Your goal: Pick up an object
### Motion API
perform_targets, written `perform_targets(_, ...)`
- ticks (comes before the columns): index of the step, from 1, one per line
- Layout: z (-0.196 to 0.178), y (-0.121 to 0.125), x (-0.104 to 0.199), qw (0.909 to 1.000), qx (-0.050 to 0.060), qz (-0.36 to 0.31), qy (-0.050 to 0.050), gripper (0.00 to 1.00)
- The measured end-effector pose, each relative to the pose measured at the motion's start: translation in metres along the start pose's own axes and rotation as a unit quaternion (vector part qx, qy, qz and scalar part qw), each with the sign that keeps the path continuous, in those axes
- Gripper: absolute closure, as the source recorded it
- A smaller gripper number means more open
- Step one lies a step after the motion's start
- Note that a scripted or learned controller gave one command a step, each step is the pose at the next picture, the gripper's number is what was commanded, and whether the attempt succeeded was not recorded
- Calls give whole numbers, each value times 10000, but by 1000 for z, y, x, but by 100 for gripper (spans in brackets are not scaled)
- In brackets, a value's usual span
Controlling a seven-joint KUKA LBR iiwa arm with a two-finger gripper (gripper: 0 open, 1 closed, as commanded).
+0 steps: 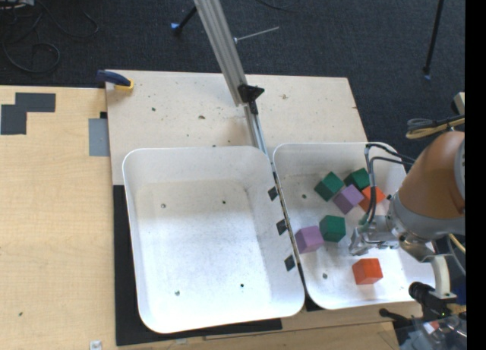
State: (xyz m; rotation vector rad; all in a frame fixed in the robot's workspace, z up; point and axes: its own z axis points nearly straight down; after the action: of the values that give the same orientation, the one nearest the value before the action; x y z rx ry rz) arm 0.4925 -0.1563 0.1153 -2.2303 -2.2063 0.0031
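Just below the jaws (363, 244), orange block (367, 271), right bin (319, 295)

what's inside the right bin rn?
Right bin holds three green blocks, two purple blocks and an orange block; another orange bit shows by the arm. The gripper and arm cover the bin's right side.

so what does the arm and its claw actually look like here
The arm is a bulky rounded body with a broad orange band over grey metal. Thin dark cables loop off its upper side. The claw is a small silvery-grey metal piece at the wrist's end, too blurred to make out any markings.
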Motion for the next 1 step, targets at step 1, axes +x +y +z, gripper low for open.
perform_targets(1,-54,9,6,10000,-37,-63,-8,100)
